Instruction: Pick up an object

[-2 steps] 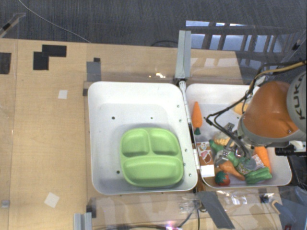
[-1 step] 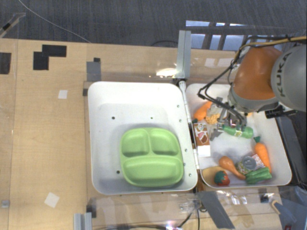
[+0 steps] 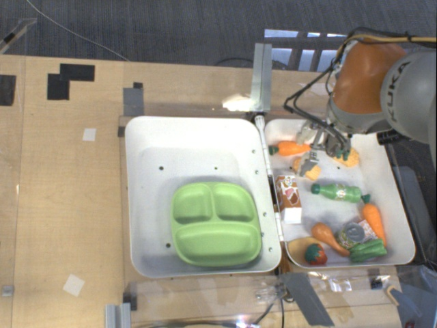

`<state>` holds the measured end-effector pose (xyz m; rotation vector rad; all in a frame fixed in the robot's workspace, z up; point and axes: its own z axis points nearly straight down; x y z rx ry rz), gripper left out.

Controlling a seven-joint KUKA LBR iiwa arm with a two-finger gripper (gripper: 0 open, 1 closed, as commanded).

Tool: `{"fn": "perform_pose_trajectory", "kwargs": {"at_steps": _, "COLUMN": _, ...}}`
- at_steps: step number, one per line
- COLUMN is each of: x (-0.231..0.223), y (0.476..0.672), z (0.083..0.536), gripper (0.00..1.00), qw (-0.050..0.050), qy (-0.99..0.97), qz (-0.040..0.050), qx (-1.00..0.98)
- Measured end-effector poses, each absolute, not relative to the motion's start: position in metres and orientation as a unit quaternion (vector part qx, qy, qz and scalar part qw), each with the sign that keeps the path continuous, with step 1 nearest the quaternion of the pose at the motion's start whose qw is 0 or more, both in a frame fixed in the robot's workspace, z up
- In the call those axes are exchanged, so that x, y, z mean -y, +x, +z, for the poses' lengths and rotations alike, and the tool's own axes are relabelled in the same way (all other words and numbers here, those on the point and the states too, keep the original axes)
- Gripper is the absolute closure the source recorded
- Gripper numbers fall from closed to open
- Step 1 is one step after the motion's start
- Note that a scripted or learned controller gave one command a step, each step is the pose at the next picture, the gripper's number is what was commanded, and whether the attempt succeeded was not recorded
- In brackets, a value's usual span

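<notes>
My gripper (image 3: 323,149) hangs low over the far part of the right bin (image 3: 401,210), below the orange band of the arm. A carrot (image 3: 293,148) lies just to its left. A small yellow wedge (image 3: 313,172) lies just in front of it, and a yellow-orange piece (image 3: 351,159) sits at its right. Nothing shows as held. Nearer the front lie a green bottle (image 3: 338,193), a second carrot (image 3: 373,222), a brown and white carton (image 3: 290,197), a grey can (image 3: 353,234), an orange gourd (image 3: 326,236), a red fruit (image 3: 315,254) and a green vegetable (image 3: 367,250).
The left bin (image 3: 147,183) holds a green divided plate (image 3: 216,223) in its near half. A metal post (image 3: 262,80) stands behind the wall between the two bins. Black cables loop from the arm over the right bin's far edge.
</notes>
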<state>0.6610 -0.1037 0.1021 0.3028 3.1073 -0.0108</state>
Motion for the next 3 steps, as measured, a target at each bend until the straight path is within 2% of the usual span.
{"fn": "perform_pose_trajectory", "kwargs": {"at_steps": 1, "x": 0.094, "y": 0.623, "z": 0.092, "gripper": 0.0, "qw": 0.011, "qy": 0.172, "qz": -0.0042, "qx": -0.985}}
{"fn": "perform_pose_trajectory", "kwargs": {"at_steps": 2, "x": 0.091, "y": 0.626, "z": 0.104, "gripper": 1.0, "qw": 0.015, "qy": 0.17, "qz": -0.002, "qx": -0.985}}
{"fn": "perform_pose_trajectory", "kwargs": {"at_steps": 3, "x": 0.039, "y": 0.663, "z": 0.191, "gripper": 1.0, "qw": 0.009, "qy": 0.1, "qz": 0.0004, "qx": -0.995}}
